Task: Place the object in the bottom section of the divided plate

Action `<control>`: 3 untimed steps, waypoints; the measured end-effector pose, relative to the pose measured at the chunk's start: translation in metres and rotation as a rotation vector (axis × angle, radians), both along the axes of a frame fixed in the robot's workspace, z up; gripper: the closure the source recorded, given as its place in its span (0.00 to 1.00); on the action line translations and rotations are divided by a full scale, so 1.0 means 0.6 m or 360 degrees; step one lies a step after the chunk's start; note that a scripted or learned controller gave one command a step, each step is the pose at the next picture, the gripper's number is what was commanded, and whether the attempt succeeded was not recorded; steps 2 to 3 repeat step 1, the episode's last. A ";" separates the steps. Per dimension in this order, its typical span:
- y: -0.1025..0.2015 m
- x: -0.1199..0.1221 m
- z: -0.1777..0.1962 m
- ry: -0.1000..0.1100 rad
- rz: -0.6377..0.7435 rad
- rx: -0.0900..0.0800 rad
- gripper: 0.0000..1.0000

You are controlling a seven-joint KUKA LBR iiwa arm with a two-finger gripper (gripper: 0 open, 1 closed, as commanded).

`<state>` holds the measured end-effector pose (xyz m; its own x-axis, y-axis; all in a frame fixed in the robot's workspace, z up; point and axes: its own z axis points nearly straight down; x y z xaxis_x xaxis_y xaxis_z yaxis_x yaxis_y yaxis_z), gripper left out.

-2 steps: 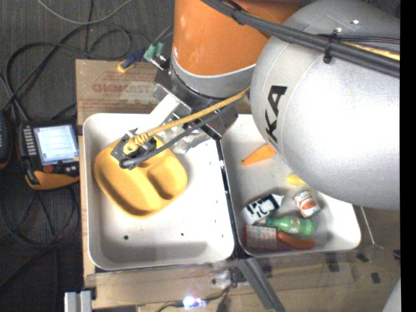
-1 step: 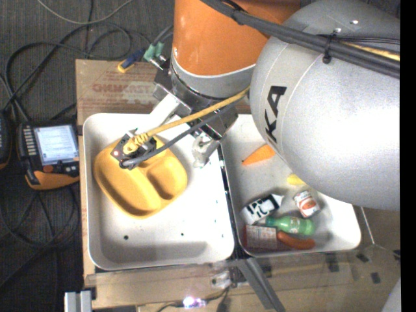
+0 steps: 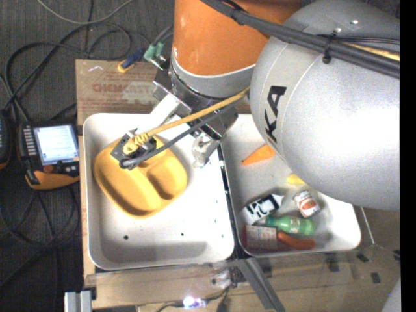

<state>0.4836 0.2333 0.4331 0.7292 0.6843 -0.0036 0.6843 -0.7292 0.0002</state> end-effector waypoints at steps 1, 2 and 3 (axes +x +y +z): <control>0.001 0.000 0.013 0.0005 0.0004 -0.0005 1.00; 0.001 0.000 0.013 0.0005 0.0004 -0.0005 1.00; 0.001 0.000 0.013 0.0005 0.0004 -0.0005 1.00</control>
